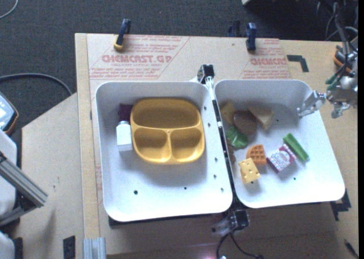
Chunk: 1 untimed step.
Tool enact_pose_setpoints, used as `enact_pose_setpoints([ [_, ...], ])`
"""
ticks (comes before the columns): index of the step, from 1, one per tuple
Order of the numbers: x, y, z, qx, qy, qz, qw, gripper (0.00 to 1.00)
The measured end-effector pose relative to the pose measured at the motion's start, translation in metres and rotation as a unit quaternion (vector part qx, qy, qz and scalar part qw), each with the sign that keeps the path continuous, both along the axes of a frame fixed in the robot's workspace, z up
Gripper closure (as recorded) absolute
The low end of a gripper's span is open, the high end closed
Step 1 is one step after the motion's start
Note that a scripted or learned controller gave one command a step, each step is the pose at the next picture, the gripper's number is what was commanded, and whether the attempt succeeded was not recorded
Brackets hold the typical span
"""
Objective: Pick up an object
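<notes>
The right bin [318, 186] holds several small items. A brown round patty [244, 121] lies beside a cream wedge [263, 116] and a green leafy piece [235, 137]. Further forward lie a waffle [256, 152], a yellow cheese block [249, 170], a pink packet [281, 159] and a green stick [296, 147]. My gripper [324, 107] hangs over the bin's far right corner, open, with nothing between its fingers. It is well to the right of the items.
The left bin [108, 184] holds a yellow divided plate [167, 130], a small white bottle [124, 136] and a dark purple item [125, 110] behind the bottle. A ridge [219, 138] separates the two bins. Clamps stand at the bench's back edge.
</notes>
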<state>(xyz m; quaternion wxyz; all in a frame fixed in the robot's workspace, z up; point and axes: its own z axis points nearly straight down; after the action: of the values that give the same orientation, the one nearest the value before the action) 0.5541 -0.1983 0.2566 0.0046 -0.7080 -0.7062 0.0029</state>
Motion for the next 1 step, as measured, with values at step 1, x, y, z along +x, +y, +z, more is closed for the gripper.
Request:
enact_pose_setpoints([
  [1, 0.0023, 0.0002, 0.0062, -0.0015, -0.006, 0.001, 1.0000, 0.00],
])
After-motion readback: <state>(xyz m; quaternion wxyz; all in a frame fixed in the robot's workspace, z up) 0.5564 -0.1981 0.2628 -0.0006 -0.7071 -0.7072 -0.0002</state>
